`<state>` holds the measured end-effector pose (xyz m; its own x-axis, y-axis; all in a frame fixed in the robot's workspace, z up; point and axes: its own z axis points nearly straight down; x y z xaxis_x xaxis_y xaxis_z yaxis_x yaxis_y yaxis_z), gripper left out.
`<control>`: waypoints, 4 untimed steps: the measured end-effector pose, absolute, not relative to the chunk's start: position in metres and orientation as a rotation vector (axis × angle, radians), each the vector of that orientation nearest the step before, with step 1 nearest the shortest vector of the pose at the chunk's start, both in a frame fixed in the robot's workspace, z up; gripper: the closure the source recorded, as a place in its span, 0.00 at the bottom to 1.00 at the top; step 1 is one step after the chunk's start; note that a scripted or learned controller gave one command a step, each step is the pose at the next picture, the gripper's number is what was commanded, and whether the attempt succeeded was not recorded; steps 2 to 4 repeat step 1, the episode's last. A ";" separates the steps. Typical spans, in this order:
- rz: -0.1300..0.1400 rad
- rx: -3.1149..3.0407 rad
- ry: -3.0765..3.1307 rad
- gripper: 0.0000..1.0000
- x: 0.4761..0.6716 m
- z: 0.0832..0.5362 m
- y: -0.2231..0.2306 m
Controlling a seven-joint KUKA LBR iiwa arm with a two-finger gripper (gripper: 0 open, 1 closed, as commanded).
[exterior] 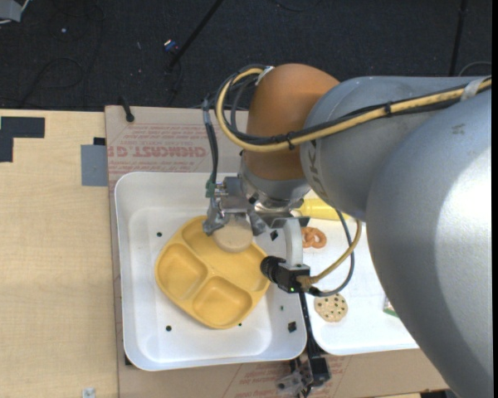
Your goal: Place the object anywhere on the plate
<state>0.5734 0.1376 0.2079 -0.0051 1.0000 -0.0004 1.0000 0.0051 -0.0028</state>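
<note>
- Gripper [232,222] sits at centre of frame, just above the upper-right edge of the yellow plate [207,284], which lies in the left bin [137,305].
- Object [231,239]: pale, roundish disc right under the gripper, over the plate's upper-right rim area. Looks like it's between the fingers, but the wrist hides the tips, so can't tell whether jaws are clenched on it or let go.
- Plate has three compartments; the two lower ones look bare (the upper one is partly under the gripper).
- Right bin [365,338] holds a pretzel-shaped item [314,238], a cookie w/ dark chips [330,308] and something yellow [319,211] half hidden by the arm [415,189].
- Step in hand, as I read it: release over the plate.
- How to do it well: disc is close to the rim, so nudge the gripper a bit toward lower left of frame, over the middle of a compartment, before opening.
- Go low before release; a round flat thing dropped from height could roll or bounce off into the bin.
- Open fully, lift straight up, no sideways drag, else a finger may flick the disc or shove the plate.
- Risk: if left at the rim, disc may tip off the edge.
</note>
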 end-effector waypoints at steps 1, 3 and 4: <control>0.006 -2.217 -2.222 0.00 0.573 0.208 0.136; 0.006 -2.217 -2.222 0.00 0.573 0.208 0.136; 0.006 -2.217 -2.222 0.00 0.573 0.208 0.136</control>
